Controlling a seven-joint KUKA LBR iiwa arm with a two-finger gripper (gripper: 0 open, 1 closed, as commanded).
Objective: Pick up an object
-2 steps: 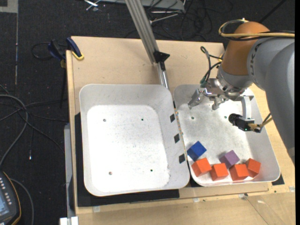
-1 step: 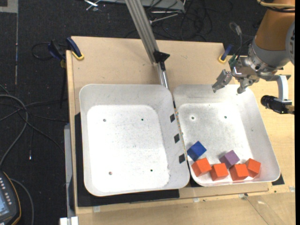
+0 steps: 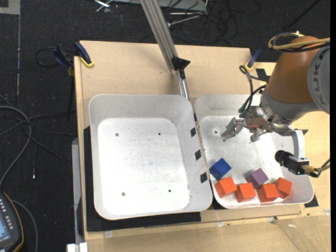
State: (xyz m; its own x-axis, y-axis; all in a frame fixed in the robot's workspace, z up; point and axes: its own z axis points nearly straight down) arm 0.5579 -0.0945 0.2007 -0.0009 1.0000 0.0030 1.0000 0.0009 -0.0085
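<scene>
You have six small cubes bunched at the near end of the right-hand shallow white bin (image 3: 210, 109). The blue cube (image 3: 220, 168) sits nearest the bin's left wall, turned corner-on to the rim; being a cube, it has no long axis to read. Just below it lies an orange cube (image 3: 226, 186), with a second orange cube (image 3: 245, 192) touching its right side. A purple cube (image 3: 257, 177) stands behind these two, and two more orange cubes (image 3: 269, 192) (image 3: 284, 187) close the row against the near rim. The row runs roughly left to right along that rim.

Above the cubes and apart from them, the two-finger gripper (image 3: 242, 132) hangs over the bin's middle, its grey fingers (image 3: 229, 130) spread apart with nothing between them. The orange-banded wrist (image 3: 294, 83) covers part of the bin's far right corner. The left-hand white bin (image 3: 100, 114) lies beside it, their rims touching along the middle.
</scene>
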